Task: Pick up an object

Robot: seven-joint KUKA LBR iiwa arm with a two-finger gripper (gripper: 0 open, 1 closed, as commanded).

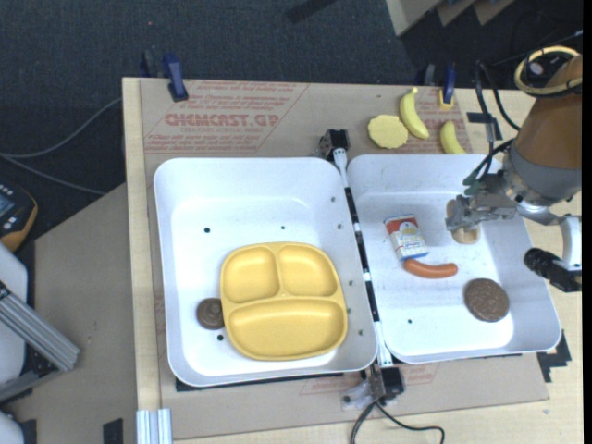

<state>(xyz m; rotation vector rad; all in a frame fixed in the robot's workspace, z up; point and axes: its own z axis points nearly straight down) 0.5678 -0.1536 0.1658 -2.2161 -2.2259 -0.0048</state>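
Note:
In the right bin [518,340] lie a small red and white carton [405,237], an orange hot dog [431,268] just below it, and a round brown cookie [486,300] nearer the front right. My gripper [465,221] reaches down at the bin's upper right, right over a small tan object [467,236] that peeks out beneath it. The arm's orange band [553,137] sits above it at the right edge. The fingers' state is hidden by the wrist.
The left bin [185,192] holds a yellow divided plate [281,299] and a brown cookie [210,314] beside it. Behind the bins on the board lie two bananas [413,114] [450,138] and a yellow round piece [388,131].

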